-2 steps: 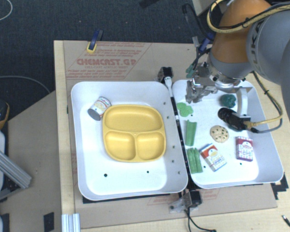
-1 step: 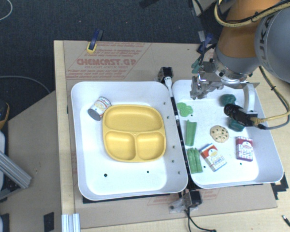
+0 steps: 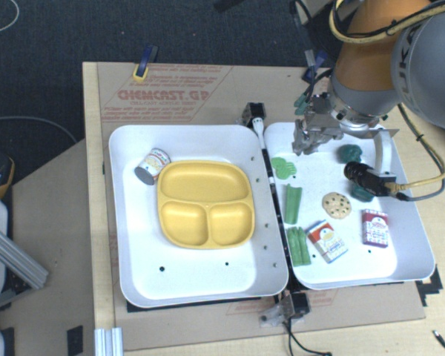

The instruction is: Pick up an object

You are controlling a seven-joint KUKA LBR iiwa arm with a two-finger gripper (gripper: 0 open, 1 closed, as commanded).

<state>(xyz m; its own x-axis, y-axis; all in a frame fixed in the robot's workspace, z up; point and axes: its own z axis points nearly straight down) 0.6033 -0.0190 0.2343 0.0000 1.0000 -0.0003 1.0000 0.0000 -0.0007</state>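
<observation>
Using the yellow divided plate in the left bin as the anchor: nearest the camera, to its right in the right bin, sit a small red-and-white box and a red carton, with a cookie just behind (all loose, easy pickings). Farther back-right, the gripper hovers over bare bin floor, holding nothing I can see; can't tell how its jaws stand.

Arm in from right, gripper pointing down, low.
</observation>
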